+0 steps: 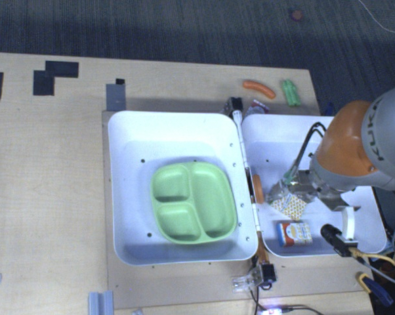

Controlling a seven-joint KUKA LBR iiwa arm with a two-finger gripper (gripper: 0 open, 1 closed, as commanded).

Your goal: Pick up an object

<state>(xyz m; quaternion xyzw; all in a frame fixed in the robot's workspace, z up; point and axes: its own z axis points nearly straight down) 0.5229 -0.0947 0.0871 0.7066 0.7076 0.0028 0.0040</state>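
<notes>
Gripper hovering over patterned packet in right bin, lining up pick; jaw state: cannot tell.

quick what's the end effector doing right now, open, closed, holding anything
End effector: low in the right bin, over a patterned packet; open or closed cannot be told.

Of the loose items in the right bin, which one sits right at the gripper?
The patterned packet, lying directly at the gripper. The small box with the red label lies nearer the bin's front wall, and the orange piece lies against the left wall.
</notes>
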